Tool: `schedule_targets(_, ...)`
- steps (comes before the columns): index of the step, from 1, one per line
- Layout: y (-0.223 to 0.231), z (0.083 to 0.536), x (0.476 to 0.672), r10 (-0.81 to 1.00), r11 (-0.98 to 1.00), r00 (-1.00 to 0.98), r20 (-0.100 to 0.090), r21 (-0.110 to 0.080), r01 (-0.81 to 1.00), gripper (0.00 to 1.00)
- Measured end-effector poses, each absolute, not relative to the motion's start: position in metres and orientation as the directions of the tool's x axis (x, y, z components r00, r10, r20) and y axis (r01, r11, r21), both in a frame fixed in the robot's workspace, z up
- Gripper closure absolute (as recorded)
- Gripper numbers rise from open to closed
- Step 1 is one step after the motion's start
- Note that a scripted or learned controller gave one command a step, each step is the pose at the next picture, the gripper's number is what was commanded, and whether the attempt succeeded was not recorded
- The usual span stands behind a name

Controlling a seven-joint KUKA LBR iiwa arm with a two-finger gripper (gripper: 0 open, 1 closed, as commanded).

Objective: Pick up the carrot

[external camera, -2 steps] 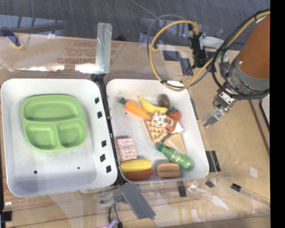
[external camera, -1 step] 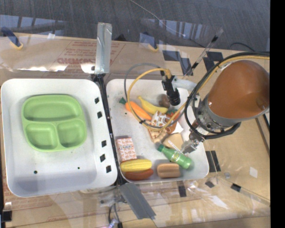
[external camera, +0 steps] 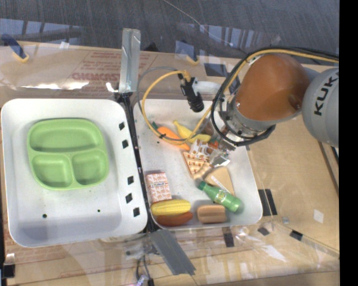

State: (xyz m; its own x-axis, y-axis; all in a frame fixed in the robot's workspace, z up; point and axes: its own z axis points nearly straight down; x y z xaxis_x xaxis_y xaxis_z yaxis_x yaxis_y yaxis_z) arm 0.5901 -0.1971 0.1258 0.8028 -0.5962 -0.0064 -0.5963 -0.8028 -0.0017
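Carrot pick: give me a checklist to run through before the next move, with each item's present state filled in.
1. Carrot located: ok. It lies in the right bin, near its far left part.
2. Carrot free of neighbours: not ok. The banana lies right against it.
3. Gripper above the carrot: not ok. It sits to the right, over the waffle.
4. Gripper's fingers ready: cannot tell.
5. Carrot already held: not ok. It rests in the bin, apart from the gripper.
6. Path from gripper to carrot: cannot tell. The banana and the yellow cable lie close by.
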Motion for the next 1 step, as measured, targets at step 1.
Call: schedule_targets(1,-0.1935,0.1283,0.5914,-0.592,-0.806,0.806,-0.007,-0.005,-0.592,0.0)
